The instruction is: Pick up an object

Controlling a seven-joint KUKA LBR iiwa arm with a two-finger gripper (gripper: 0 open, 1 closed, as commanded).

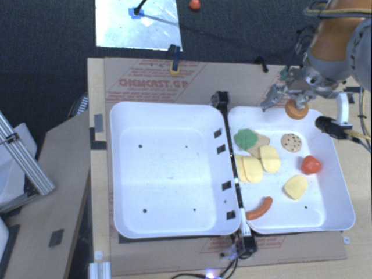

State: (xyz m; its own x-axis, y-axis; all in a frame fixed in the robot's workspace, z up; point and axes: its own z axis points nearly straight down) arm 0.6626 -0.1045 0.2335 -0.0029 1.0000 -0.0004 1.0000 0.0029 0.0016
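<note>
We see the end effector (289, 96) raised over the far edge of the right bin (337, 214), with an orange round piece (297, 110) just under it; whether that piece is gripped, we cannot tell. We judge the pick unconfirmed. Other toy foods lie in that bin. The left bin (168, 173) sits beside it on the cardboard-covered surface (151, 80), dark carpet beyond.

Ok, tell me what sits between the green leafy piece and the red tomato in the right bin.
In the camera view, the round cookie lies between the green leafy piece and the red tomato, with white bin floor around it.
</note>
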